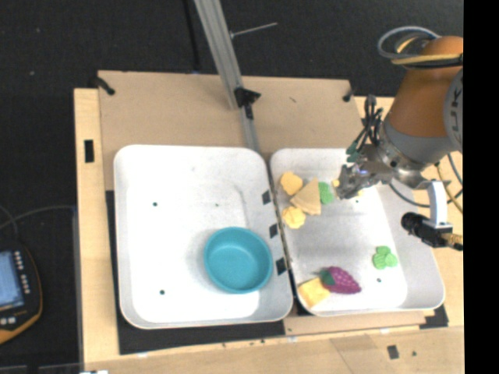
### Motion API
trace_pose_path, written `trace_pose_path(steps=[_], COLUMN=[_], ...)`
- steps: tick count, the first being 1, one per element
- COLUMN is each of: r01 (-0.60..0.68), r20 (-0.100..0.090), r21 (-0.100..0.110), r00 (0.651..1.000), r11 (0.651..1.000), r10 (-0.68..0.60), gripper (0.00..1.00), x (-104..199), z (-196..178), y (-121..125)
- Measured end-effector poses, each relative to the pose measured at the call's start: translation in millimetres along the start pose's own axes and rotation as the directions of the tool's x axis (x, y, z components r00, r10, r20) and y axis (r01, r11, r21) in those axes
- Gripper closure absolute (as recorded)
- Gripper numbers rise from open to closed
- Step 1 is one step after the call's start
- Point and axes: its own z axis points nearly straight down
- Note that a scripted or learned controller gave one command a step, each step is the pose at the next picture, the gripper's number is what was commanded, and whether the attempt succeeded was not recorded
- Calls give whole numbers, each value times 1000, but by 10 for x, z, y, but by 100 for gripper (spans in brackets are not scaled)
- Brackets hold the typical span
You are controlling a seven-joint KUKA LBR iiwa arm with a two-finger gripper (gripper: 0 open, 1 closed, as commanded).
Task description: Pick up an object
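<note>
Whether the end effector (348, 184) is wide or narrow beside the small green block (326, 193), I cannot tell.

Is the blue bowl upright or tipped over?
Upright: the blue bowl sits in the left bin with its round opening facing up, and its inside looks empty.

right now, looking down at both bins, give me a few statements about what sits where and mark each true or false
1. The blue bowl sits in the left bin. True.
2. The purple grapes lie in the left bin. False: they lie in the right bin, near its front edge.
3. The gripper is above the right bin. True.
4. The small green piece touches the bowl. False: it lies apart, in the right bin.
5. A green block lies beside the gripper. True.
</note>
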Motion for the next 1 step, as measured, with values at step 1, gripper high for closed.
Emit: trace_pose_path(steps=[1], r01=[-6], r20=[1], r21=[2], r00=[1000], r11=[1000], r10=[6], gripper=[100], x=[506], z=[36], y=[53])
